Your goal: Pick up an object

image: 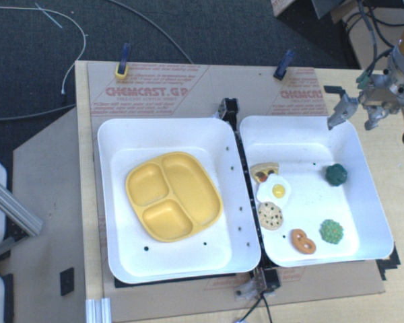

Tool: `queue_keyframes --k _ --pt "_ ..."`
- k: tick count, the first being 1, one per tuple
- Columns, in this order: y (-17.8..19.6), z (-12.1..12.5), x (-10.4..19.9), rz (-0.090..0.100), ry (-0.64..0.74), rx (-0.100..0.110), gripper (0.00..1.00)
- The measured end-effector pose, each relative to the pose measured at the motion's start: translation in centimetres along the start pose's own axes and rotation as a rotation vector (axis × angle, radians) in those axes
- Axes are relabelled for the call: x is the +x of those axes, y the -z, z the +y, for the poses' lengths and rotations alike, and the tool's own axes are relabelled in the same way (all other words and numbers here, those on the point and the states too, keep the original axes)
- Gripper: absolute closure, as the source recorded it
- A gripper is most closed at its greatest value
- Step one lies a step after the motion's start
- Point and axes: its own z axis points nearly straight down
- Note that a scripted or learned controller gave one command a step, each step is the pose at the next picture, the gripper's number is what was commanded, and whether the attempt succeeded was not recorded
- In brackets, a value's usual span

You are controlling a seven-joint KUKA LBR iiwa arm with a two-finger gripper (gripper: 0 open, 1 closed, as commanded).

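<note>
Nothing is picked yet, I judge: the tool (356,115) hangs wide and holds nothing at 1 o'clock over the right bin (303,140), whose toy foods, like the dark green piece (336,174), lie untouched.

Two bins sit side by side mid-frame. The left bin (114,200) holds a three-compartment plate (173,195). In the right bin (363,180), along its left wall from top down: pizza slice (264,173), fried egg (274,191), cookie (270,215). Lower centre: pretzel (303,241), with a broccoli floret (331,231) right of it. Another floret (336,174) lies upper right.
</note>
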Motion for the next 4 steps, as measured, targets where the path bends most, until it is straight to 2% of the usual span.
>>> queue_keyframes --k 1,2,4 --pt "0.8 0.2 0.1 -0.003 0.003 -0.013 0.0" --pt "-3.6 -0.4 -0.1 -0.002 0.003 -0.01 0.0" --pt "-14.4 0.6 1.5 -0.001 0.004 -0.007 0.0"
